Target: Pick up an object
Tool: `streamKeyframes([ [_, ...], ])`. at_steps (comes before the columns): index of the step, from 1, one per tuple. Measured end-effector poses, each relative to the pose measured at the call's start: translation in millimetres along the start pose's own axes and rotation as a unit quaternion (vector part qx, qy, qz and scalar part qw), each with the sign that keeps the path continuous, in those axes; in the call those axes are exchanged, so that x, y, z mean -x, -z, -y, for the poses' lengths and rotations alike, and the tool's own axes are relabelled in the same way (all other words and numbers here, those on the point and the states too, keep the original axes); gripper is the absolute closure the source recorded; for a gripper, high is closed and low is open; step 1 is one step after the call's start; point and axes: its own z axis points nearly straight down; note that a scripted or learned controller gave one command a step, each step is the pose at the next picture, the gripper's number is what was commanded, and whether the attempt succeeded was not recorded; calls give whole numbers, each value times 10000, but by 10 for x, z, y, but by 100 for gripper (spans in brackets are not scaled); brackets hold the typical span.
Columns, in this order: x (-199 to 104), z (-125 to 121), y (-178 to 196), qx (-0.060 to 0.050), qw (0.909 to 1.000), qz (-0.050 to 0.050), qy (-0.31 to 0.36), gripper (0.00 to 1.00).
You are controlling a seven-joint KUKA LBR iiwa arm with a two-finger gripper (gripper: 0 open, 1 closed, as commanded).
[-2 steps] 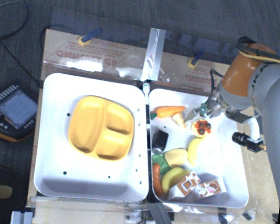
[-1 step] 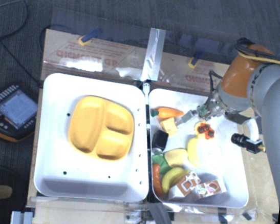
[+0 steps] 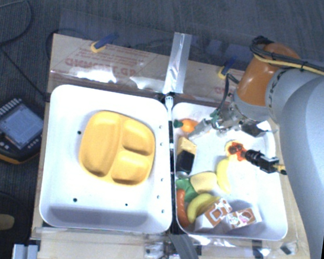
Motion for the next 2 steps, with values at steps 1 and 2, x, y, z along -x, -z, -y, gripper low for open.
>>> streamKeyframes([
  [1,-27,-13,3,12,9999,20,163,0],
  [2,-46,-15,80,-13,9998,2,180,100],
])
